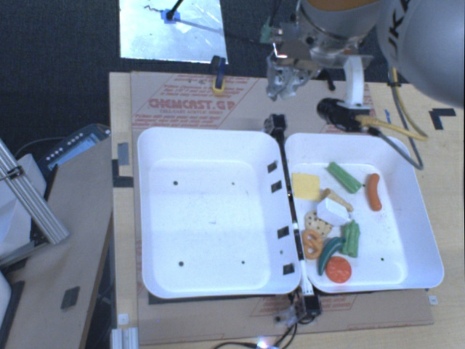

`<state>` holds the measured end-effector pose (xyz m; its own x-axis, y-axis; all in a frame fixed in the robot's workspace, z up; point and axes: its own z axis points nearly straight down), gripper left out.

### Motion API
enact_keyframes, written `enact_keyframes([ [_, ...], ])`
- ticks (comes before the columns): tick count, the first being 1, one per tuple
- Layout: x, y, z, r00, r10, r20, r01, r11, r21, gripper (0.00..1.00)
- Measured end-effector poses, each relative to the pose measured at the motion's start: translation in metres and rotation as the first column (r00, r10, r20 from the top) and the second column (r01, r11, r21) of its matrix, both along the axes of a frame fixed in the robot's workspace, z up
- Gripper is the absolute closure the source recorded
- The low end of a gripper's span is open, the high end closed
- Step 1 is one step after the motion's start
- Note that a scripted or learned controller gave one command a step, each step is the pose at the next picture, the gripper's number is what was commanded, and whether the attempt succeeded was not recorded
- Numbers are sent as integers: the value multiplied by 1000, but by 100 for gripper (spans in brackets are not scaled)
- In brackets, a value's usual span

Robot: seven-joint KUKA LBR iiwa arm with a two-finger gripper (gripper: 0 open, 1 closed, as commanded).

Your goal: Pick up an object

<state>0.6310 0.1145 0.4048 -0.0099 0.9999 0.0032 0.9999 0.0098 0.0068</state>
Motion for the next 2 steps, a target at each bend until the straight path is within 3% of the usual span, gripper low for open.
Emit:
enact_keyframes([
  [1, 38, -54, -58, 1000, -13, -8, 13, 1000, -6, 100],
  [2, 38, -4, -17, 1000, -1, -1, 1, 1000, -1, 100],
])
